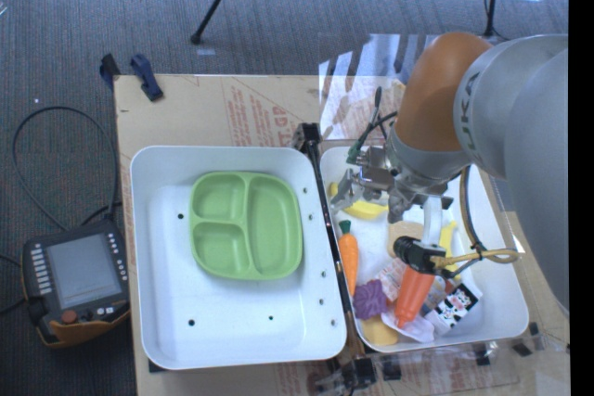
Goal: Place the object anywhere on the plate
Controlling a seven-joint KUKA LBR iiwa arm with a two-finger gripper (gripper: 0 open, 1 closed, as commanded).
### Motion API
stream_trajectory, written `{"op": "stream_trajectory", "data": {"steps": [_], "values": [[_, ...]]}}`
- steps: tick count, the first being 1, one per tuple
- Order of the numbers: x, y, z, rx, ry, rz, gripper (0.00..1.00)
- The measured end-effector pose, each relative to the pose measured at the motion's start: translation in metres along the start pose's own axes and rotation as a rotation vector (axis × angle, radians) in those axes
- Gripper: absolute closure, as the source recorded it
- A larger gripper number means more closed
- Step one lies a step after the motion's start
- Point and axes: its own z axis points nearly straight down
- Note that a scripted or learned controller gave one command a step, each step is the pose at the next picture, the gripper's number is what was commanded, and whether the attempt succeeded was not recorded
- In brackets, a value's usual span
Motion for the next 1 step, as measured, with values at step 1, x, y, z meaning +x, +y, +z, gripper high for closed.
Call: {"op": "stream_trajectory", "data": {"steps": [1], "values": [[0.0000,0.0000,0.0000,0.000,0.000,0.000,0.00]]}}
